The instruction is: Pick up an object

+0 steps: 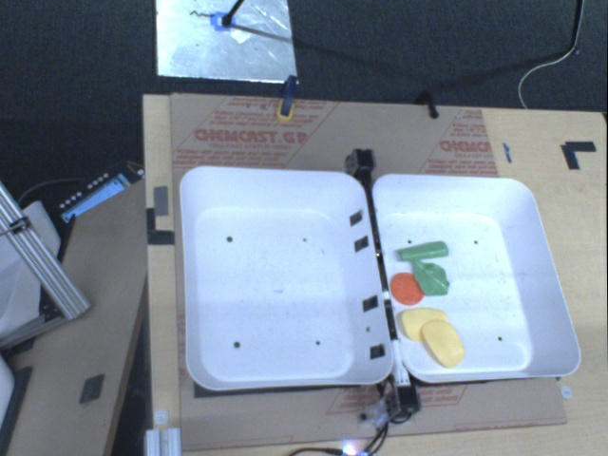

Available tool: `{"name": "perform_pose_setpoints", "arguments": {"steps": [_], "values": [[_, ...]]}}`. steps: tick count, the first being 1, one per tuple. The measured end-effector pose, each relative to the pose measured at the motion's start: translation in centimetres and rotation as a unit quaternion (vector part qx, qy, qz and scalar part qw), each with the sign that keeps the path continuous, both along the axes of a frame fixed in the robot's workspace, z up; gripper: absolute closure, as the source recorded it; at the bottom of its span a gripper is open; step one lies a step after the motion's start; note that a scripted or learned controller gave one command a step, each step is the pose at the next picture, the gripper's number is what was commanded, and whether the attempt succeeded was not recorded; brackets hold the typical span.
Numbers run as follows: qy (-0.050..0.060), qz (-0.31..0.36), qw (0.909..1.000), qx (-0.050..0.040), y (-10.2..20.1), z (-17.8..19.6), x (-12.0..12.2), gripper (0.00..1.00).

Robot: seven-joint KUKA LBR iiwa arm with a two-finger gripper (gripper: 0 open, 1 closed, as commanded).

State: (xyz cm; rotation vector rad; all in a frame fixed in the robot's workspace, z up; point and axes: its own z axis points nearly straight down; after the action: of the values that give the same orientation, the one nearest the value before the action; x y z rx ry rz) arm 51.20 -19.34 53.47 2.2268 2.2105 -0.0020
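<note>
Several small objects lie in the right bin [532, 245], close to its left wall. A green elongated piece [424, 251] lies highest, with a second green piece [433, 276] just below it. An orange-red round piece [408, 289] sits beside that one on the left. Two yellow pieces lie lowest: a pale one [419, 322] and a brighter oval one [444, 343] overlapping it on the lower right.
The left bin [275, 274] adjoins the right one along a black-clipped seam [372, 274]. Both rest on a cardboard sheet [256, 131] on the bench. A shiny metal plate [226, 25] lies at the back, and an aluminium frame [38, 264] stands at the left.
</note>
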Motion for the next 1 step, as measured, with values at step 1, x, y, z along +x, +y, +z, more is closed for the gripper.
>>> {"name": "perform_pose_setpoints", "arguments": {"steps": [1], "values": [[-0.001, 0.003, 1.0, 0.0009, -1.42, 0.08, -2.66, 1.0]]}}
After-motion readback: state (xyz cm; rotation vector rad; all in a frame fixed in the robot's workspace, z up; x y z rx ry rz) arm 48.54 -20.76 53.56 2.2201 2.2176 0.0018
